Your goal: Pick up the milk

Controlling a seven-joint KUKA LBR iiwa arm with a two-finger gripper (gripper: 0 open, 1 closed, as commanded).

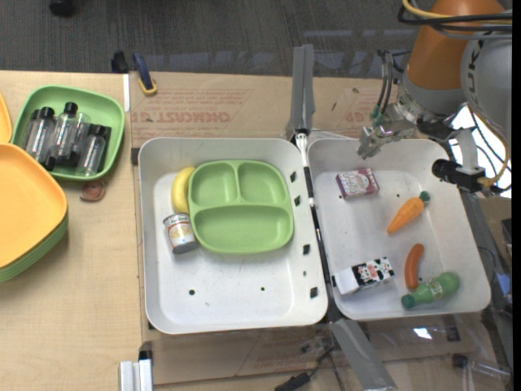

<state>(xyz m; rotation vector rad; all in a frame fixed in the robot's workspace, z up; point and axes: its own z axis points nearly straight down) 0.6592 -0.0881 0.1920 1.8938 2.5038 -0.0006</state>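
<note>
The milk (pixel 365 274) is a small white carton with black cow patches, lying on its side near the front left of the right bin (pixel 480 251). My gripper (pixel 374 142) hangs over the back left corner of that bin, far behind the milk and just behind a pink box (pixel 356 183). Nothing shows in the gripper.
In the right bin lie an orange carrot (pixel 406 213), a red sausage (pixel 413 265) and a green bottle (pixel 430 291), the last two close to the right of the milk. The left bin (pixel 236 304) holds a green divided plate (pixel 241 205), a banana (pixel 181 188) and a can (pixel 180 233).
</note>
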